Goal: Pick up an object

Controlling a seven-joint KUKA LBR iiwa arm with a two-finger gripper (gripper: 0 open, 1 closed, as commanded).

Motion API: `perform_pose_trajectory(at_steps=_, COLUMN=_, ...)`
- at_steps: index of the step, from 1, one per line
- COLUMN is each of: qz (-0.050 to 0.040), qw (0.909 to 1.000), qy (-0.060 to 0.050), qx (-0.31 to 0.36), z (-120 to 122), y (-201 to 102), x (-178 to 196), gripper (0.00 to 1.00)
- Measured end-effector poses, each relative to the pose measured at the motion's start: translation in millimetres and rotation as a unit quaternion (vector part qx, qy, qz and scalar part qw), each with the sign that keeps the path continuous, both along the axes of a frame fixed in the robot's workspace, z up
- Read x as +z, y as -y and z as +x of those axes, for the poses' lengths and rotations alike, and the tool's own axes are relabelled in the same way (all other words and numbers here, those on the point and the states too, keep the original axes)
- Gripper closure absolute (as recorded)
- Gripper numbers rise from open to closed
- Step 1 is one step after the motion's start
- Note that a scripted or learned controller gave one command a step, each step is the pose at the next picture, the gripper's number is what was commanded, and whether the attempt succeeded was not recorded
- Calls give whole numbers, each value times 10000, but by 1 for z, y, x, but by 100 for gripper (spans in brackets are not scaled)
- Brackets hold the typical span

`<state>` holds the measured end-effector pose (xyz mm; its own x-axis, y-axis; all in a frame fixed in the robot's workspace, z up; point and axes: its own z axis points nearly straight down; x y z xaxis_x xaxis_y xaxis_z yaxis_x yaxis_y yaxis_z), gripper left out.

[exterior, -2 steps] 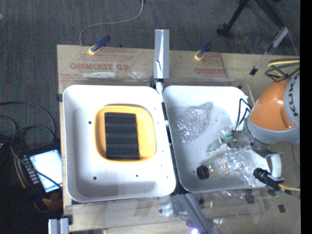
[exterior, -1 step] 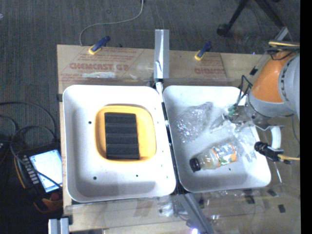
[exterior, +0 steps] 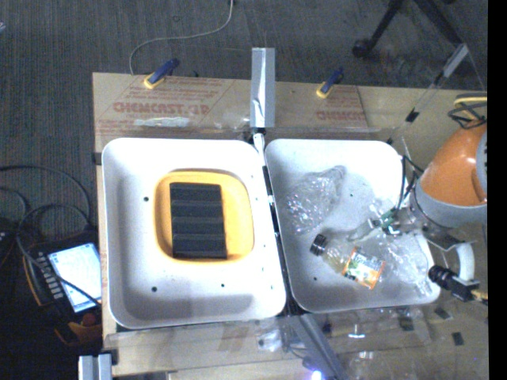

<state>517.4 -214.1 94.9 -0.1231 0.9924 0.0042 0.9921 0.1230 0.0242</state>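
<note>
Grey arm [exterior: 455, 184] over right white bin [exterior: 333, 153].
Claw state cannot be told; clear plastic bottle with orange label [exterior: 352, 260] lies inside.

Two bins sit side by side on the bench [exterior: 111, 117], touching along their inner rims, the left bin [exterior: 119, 212] and the right bin [exterior: 279, 212]. In the middle of the left bin lies a tray [exterior: 242, 212], and a ridged block [exterior: 197, 220] lies on that tray. In the right bin, a crumpled plastic wrapper [exterior: 313, 192] lies toward the back left. A plastic bottle [exterior: 348, 257] lies on its side nearer the front, its cap pointing left. More crumpled plastic [exterior: 408, 260] lies just right of it. The arm [exterior: 453, 179] hangs over the right bin's right rim. Two clamps [exterior: 160, 72] [exterior: 330, 81] sit at the bench's back edge, and an upright post [exterior: 262, 89] stands between them behind the bins' joint. A tablet [exterior: 73, 274] lies on the floor left of the bench.
</note>
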Motion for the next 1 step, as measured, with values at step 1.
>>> perform_pose_trajectory(at_steps=1, qz=8, qw=10000, qy=7, qx=12, z=1, y=-2, x=8, gripper=100)
